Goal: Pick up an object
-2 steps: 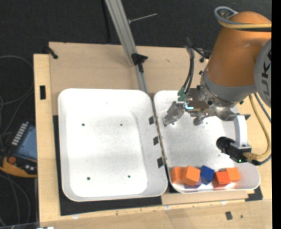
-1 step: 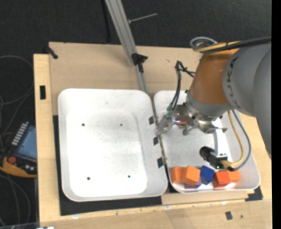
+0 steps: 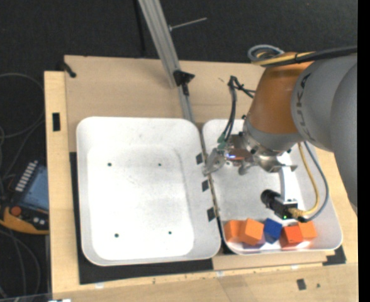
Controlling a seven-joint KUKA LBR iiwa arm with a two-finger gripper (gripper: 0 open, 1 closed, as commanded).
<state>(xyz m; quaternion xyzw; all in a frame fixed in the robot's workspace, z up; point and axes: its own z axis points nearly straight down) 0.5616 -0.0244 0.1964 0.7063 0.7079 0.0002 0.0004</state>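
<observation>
Scanning from the left bin (image 3: 141, 187), we are seeing bare white plastic. Over the right bin (image 3: 320, 241), we are holding our hand (image 3: 235, 156) above the floor; its opening we cannot tell. Two orange blocks (image 3: 245, 230) and a blue block (image 3: 272, 229) are lining the near wall, so we judge we are approaching, needing to travel toward them and descend.

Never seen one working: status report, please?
Gripper above right bin, fingers unclear. Orange blocks, blue block lie along near wall. Nothing blocking.

two white bins (image 3: 141, 187) (image 3: 323, 244) — two orange blocks (image 3: 245, 231) (image 3: 296, 233) — one blue block (image 3: 272, 229)
</observation>
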